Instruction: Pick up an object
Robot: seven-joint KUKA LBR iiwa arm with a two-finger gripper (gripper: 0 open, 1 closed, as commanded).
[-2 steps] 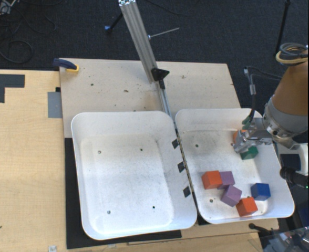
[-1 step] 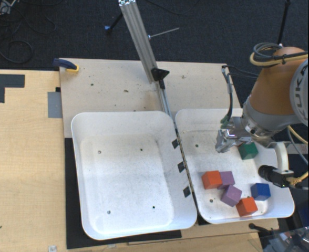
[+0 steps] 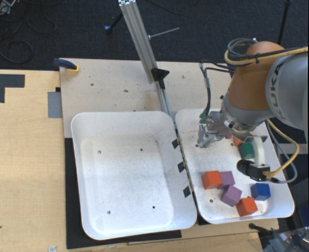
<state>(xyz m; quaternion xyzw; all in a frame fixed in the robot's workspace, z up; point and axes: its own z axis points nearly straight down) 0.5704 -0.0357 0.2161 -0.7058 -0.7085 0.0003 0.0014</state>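
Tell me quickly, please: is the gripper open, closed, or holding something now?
Two-finger gripper: cannot be told; it hangs over the right shallow white bin, nothing visibly held.

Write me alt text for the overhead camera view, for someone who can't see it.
A grey robot arm with an orange band reaches from the right, its two-finger gripper low over the right-hand shallow white bin. Near that bin's front lie two orange blocks, two purple blocks and a blue block, with a green block beside the arm. The left-hand white bin sits alongside.
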